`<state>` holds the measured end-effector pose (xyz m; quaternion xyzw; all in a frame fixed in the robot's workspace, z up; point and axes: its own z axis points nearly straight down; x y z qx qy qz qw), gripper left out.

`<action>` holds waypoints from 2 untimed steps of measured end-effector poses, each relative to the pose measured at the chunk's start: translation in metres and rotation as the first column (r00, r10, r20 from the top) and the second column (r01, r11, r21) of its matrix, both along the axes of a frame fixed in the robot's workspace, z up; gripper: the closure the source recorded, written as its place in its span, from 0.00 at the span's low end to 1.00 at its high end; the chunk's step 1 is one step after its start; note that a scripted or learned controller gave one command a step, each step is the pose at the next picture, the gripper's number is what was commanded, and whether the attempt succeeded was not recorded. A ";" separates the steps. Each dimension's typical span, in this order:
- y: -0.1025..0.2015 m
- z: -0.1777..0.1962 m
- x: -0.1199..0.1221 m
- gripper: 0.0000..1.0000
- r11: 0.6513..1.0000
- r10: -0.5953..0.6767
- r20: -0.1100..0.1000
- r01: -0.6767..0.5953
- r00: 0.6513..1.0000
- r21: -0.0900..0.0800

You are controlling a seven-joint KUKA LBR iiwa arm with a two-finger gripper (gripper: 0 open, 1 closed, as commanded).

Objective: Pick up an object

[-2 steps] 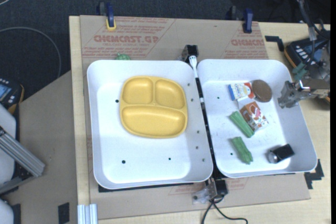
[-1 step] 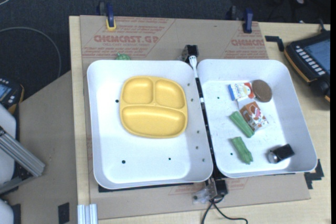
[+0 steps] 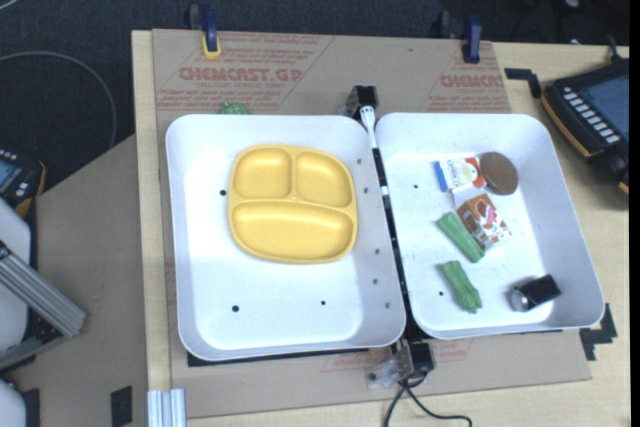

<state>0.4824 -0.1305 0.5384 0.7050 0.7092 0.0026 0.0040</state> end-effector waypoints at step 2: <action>0.048 -0.015 -0.002 1.00 1.000 0.001 0.003 -0.001 1.000 0.001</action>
